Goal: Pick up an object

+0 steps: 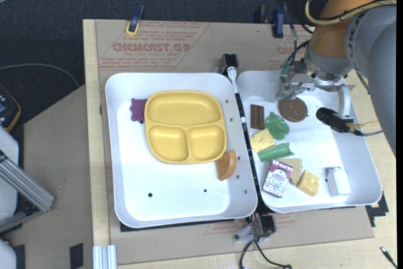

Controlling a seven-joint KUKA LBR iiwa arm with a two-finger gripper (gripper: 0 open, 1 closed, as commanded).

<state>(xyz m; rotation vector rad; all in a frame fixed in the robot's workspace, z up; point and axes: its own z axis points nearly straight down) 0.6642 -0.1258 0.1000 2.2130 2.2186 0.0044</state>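
The arm is reaching in from the right, and its hand [293,90] is hanging over the far part of the right bin [359,154], directly above a round brown disc [293,110] that looks like a cookie. Whether the hand is open or closed cannot be told from this slant, and nothing is showing between its tips.

Other things are lying in the right bin nearer to the camera: a brown chocolate-like bar [257,115] by the left wall, a green leafy piece [277,125], a green bean-shaped piece [275,151], a pink-and-white packet [276,179], a yellow cheese-like wedge [308,183], and a small white block [337,180] toward the right.

In the left bin [126,154] a yellow divided plate [186,126] is sitting (three compartments), with a purple item [138,109] touching its left edge and an orange bread-like piece [227,165] at its near right corner.
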